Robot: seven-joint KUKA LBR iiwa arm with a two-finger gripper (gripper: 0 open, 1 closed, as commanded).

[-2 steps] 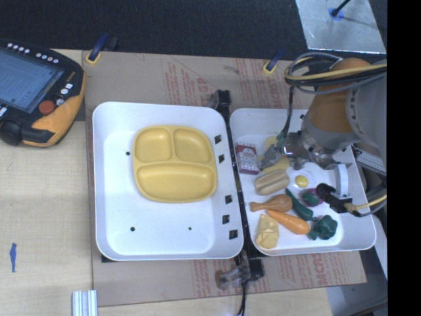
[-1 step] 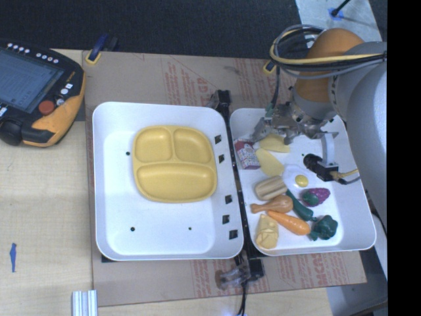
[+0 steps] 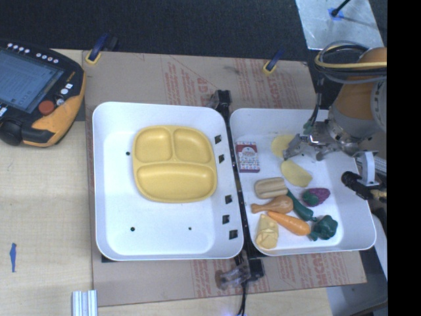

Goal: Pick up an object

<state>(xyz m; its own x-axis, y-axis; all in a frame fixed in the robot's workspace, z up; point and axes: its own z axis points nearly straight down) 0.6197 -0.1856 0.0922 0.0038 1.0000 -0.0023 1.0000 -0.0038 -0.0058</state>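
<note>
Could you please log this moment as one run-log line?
phase: reaching | gripper: over right bin, near pale yellow pieces | held: nothing seen | left bin: yellow divided plate

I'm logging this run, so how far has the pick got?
Done: the claw has reached the right bin, low among the toy food, beside a pale yellow piece. In hand: nothing visibly held; I can't tell how its fingers are set. Left: the grasp and lift. The carrot, bread roll and small red box lie on the bin floor.
</note>
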